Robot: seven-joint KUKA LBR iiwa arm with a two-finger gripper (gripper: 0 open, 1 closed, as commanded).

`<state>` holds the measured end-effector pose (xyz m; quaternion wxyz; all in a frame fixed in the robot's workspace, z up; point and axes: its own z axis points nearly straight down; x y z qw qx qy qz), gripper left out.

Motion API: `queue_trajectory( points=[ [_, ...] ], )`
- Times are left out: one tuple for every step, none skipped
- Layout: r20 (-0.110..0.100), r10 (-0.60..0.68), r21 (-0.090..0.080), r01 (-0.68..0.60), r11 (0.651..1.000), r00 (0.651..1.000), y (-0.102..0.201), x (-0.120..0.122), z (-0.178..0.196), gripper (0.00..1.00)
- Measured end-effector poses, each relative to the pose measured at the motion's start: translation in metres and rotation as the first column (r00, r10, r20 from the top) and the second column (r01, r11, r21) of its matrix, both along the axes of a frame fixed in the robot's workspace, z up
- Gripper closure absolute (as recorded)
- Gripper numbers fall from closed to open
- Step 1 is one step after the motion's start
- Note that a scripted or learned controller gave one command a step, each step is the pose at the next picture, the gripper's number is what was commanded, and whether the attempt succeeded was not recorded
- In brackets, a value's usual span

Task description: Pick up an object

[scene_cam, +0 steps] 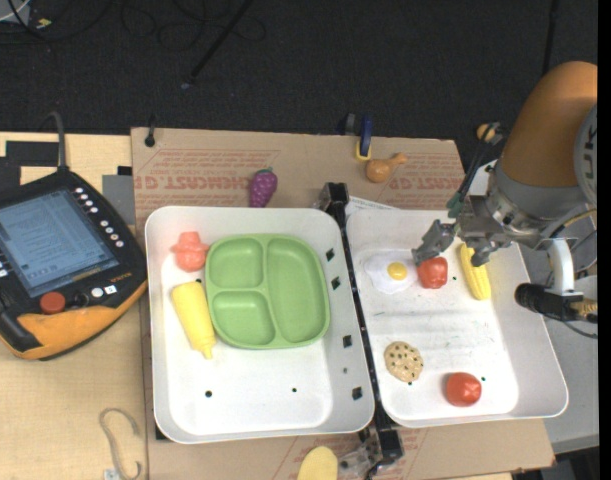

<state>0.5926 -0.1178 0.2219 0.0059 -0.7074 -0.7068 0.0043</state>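
Observation:
My gripper (456,248) hangs over the far part of the right bin (530,368), open, its two fingers spread with nothing between them. A small red toy (434,273) lies just below the left finger (431,241). A yellow corn cob (475,274) lies under the right finger. To the left of the red toy sits a fried egg (395,273). Nearer the front of this bin are a cookie (403,361) and a red tomato (463,389).
The left bin (245,393) holds a green divided plate (266,291), a yellow bottle (194,316) and a pink toy (188,251). Purple grapes (263,186) and an orange toy (382,168) lie behind the bins. A control pendant (51,253) lies at the left, and a yellow lemon (318,462) sits at the front.

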Motion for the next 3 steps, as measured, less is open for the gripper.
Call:
queue_trajectory(
  points=[
    [0.013,0.002,-0.002,-0.002,1.0,1.0,0.0,0.003,0.007,0.0],
    [0.007,0.002,-0.001,-0.002,1.0,1.0,0.003,0.009,-0.055,0.0],
    [0.006,0.002,0.0,-0.002,1.0,1.0,0.006,-0.002,-0.108,0.0]
  ],
)
